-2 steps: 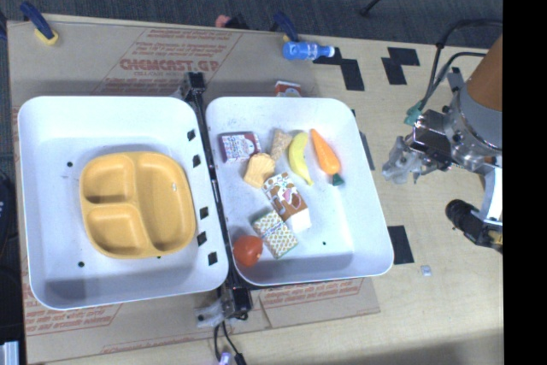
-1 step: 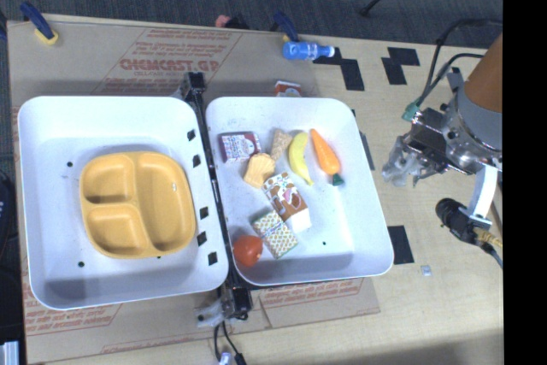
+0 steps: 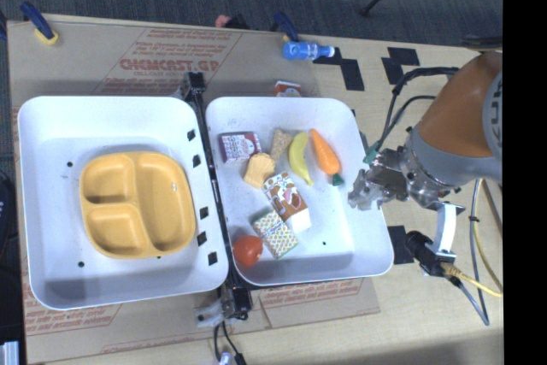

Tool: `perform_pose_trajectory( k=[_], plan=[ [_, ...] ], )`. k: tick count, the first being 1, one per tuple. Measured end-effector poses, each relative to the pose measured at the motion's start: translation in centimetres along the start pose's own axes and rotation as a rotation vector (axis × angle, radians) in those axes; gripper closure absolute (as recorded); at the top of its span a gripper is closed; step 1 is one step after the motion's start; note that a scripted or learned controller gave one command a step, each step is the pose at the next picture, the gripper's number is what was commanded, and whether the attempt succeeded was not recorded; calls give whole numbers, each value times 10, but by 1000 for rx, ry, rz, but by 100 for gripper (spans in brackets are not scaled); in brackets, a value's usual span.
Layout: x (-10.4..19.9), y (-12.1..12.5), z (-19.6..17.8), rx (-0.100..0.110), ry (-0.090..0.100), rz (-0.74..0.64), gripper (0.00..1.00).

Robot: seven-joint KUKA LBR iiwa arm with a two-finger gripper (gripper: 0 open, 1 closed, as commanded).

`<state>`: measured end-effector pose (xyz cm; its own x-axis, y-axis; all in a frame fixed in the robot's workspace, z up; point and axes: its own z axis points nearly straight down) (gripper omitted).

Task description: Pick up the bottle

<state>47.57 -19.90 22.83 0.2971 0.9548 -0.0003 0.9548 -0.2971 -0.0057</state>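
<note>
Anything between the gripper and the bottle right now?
Nothing visible blocks it. The gripper sits at the right bin's right edge; the blue bottle lies outside the bins on the bench beyond that bin's far rim, with open bench between.

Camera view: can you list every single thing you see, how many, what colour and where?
Bins: 2, white, side by side on the bench.
Tray: 1, yellow, left bin.
Bottle: 1, blue, lying on the bench behind the right bin.
Carrot: 1, orange, right bin.
Banana: 1, yellow, beside the carrot.
Tomato: 1, red, right bin's front corner.
Cartons: 2, patterned, middle of right bin.
Packet: 1, dark red, right bin's back.
Clamps: 2, blue, bench's back edge.
Gripper: 1, grey, at right bin's right rim.
</note>
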Motion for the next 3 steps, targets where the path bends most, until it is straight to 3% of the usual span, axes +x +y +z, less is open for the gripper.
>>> perform_pose_trajectory(
  k=[1,3],
  plan=[
    [-3,1,-89,-3,1,137,100],
    [-3,1,-16,0,1,238,100]
  ],
)
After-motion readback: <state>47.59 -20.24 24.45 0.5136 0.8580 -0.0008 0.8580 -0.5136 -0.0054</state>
